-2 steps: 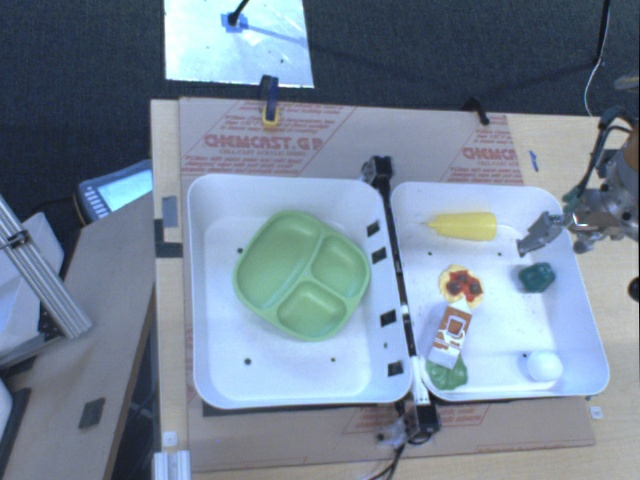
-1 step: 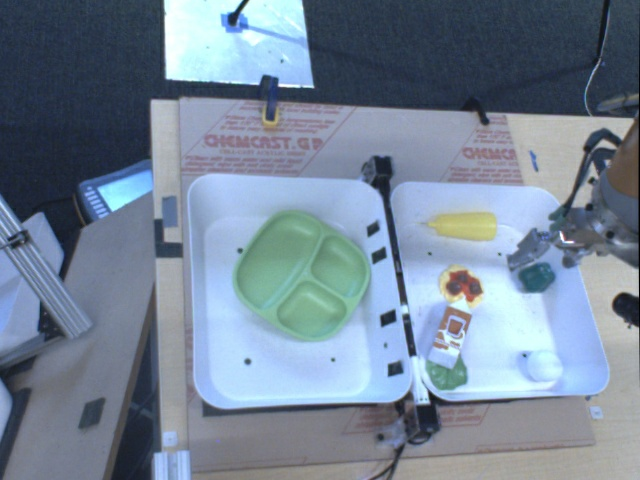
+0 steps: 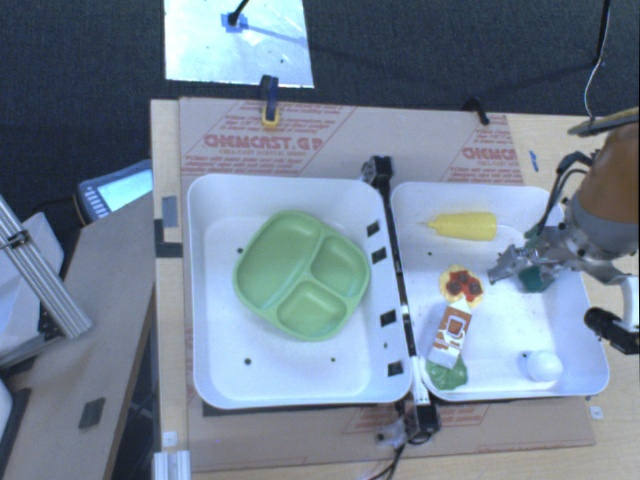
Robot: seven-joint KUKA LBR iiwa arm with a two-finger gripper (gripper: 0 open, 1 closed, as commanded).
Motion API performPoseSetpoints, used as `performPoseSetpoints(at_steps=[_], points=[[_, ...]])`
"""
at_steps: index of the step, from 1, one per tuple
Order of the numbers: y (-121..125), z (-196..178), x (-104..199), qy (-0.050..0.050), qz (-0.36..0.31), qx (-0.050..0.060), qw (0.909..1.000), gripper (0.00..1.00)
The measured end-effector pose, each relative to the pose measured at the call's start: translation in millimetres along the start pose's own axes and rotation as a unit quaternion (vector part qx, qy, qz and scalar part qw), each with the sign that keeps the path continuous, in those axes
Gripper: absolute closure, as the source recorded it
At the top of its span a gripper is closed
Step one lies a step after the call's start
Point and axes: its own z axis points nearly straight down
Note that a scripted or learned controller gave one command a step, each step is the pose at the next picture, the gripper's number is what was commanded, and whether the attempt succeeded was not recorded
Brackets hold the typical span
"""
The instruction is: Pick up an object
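Bins are sitting side by side on the table (image 3: 165,268), both shallow and white. The left bin (image 3: 215,208) is carrying a light green divided plate (image 3: 301,275), lying roughly in its middle. The right bin (image 3: 580,363) is holding several small things: a yellow squash-like toy (image 3: 464,226) is lying near its far wall, a small round piece with red and dark patches (image 3: 462,284) is resting near the middle, and just below it a white and orange packet (image 3: 452,333) is lying with its lower end touching a green leaf-shaped item (image 3: 447,375). A white ball (image 3: 543,365) is sitting near the bin's near right corner. The arm is reaching in from the right, and the gripper (image 3: 527,265) is hanging over the right part of the right bin. A small dark green object (image 3: 531,279) is showing right at its tip, but whether the gripper is spread, pressed together or pinching it cannot be told from this view.
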Motion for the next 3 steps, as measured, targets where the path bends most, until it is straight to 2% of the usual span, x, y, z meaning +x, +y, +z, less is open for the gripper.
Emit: performPoseSetpoints(at_steps=[1, 2, 3], points=[[12, 46, -1, 0.004, -0.002, -0.004, 1.0, 0.0], [12, 36, -4, 0.0, -0.001, -0.006, 1.0, 1.0], [11, -8, -8, -0.001, -0.001, -0.004, 1.0, 1.0]])
